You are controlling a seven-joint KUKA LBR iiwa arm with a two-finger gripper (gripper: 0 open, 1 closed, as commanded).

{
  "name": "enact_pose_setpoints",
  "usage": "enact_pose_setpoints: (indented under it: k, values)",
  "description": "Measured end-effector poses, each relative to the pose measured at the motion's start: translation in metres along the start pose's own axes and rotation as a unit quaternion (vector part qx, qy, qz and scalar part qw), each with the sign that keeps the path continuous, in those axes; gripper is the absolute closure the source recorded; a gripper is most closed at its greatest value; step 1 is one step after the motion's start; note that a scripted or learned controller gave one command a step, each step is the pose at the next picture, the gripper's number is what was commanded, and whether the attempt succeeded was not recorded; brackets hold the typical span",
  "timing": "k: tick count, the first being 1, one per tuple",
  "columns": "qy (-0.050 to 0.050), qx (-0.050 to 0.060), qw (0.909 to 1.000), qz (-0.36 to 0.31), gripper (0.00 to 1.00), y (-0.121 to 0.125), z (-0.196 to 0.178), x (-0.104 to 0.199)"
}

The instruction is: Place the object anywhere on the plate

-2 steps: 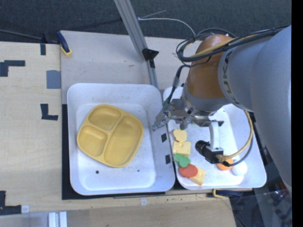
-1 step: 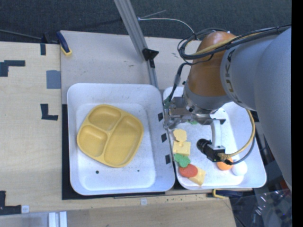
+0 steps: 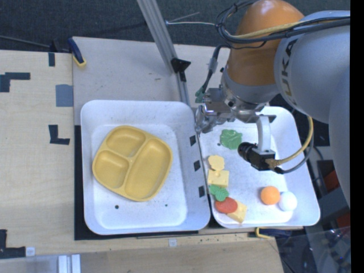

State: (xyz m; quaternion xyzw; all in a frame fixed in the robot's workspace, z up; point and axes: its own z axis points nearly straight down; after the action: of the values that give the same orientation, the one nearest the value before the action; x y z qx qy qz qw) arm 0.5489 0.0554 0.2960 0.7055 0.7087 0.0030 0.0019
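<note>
My arm (image 3: 296,56) hangs over the right bin (image 3: 301,209); the plate (image 3: 132,161) waits in the left bin (image 3: 91,152). I'm at the picking step: next, choose a food piece, perhaps the orange ball (image 3: 270,195).

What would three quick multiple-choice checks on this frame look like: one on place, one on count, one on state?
1. Which bin holds the yellow plate?
A. left bin
B. right bin
C. neither, it is on the bench

2. How many compartments does the plate have?
A. one
B. three
C. five

3. What is the state of the plate?
A. piled with food
B. flipped upside down
C. upright with nothing on it

Key: 1 A, the plate lies flat in the left bin. 2 B, two small sections and one larger one show. 3 C, the toy foods, such as the green piece and the orange ball, all lie in the right bin.
</note>
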Motion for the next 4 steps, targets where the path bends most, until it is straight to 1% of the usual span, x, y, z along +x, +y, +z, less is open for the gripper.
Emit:
enact_pose_setpoints:
  k: [1, 2, 3, 4]
  values:
    - [-0.002, 0.004, 1.0, 0.002, 0.0, -0.001, 0.005, -0.002]
    - [-0.002, 0.006, 1.0, 0.003, 0.0, 0.055, 0.077, -0.035]
    - [-0.002, 0.006, 1.0, 0.002, 0.0, 0.063, 0.111, -0.039]
    - [-0.002, 0.005, 1.0, 0.001, 1.0, 0.063, 0.098, -0.038]
